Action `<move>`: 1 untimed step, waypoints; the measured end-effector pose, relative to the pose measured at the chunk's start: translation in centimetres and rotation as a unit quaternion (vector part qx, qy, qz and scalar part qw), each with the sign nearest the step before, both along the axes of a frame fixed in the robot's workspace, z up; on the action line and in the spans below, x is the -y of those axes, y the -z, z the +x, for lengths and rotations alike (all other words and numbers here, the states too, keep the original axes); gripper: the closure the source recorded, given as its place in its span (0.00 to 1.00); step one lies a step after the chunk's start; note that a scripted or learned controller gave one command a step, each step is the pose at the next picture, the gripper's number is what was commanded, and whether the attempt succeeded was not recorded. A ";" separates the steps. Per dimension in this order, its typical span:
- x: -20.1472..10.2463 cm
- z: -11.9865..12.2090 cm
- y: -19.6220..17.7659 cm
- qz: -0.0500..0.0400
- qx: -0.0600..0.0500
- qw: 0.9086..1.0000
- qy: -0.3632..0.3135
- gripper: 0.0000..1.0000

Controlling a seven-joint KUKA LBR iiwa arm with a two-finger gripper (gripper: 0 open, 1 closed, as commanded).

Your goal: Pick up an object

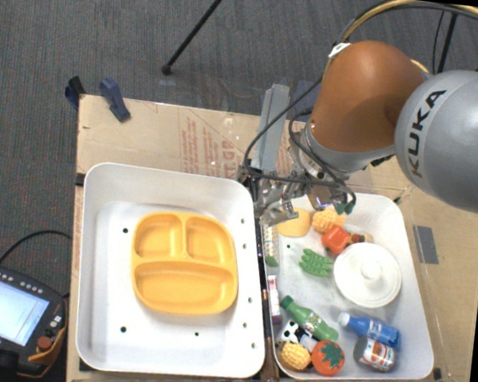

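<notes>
The right bin [414, 281] holds several toy foods. A yellow wedge [297, 224], a corn cob [329, 218] and a red-orange piece [337, 239] lie at its far left corner. Nearby are a green pea pod [317, 263] and a white lidded bowl [368, 275]. Toward the front lie a green bottle [308, 318], a blue bottle [371, 328], a can [376, 355], a tomato [328, 358] and a second corn cob [295, 355]. My gripper [292, 203] hangs under the orange wrist, low over the bin's far left corner, just beside the yellow wedge.
The left bin [102, 212] bears a yellow divided plate [185, 262]. A narrow packet [270, 243] lies along the wall between the bins. A teach pendant [0, 317] sits on the floor at lower left. A blue clamp [112, 98] grips the bench's far left corner.
</notes>
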State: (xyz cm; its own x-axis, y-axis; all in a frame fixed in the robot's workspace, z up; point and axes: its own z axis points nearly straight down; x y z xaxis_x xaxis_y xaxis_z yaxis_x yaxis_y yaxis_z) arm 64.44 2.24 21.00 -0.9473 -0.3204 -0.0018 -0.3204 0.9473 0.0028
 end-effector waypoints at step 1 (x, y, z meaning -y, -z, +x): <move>6.6 -1.9 1.1 -0.001 0.001 0.982 -0.187 1.00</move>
State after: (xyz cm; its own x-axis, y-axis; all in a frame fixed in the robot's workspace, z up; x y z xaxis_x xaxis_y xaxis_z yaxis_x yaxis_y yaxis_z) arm 62.51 -4.36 19.90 -0.7636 -0.6457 -0.0026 -0.6457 0.7636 0.0007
